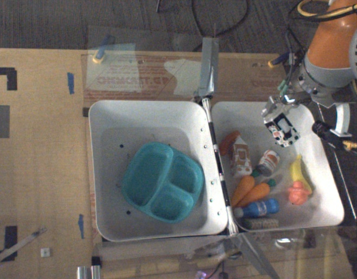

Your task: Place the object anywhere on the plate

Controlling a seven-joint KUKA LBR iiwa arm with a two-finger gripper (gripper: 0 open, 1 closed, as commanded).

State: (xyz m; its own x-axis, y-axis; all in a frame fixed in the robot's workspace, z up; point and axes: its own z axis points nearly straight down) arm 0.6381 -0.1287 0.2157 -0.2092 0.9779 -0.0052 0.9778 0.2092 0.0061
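**Arm over the right bin, plate bare**

I see the gripper (281,127) hanging over the right bin's (332,214) upper part, above the toy food; whether its jaws are open or closed I cannot tell. The teal plate (162,181) sits in the left bin (103,127). A banana (300,175), carrots (251,192) and blue bottle (260,207) lie in the right bin.

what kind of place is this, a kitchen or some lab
Most likely a robotics lab bench, not a kitchen. Two white bins sit on a taped cardboard surface, a robot arm's claw hangs over toy food like a carrot and banana, and cables lie on carpet.
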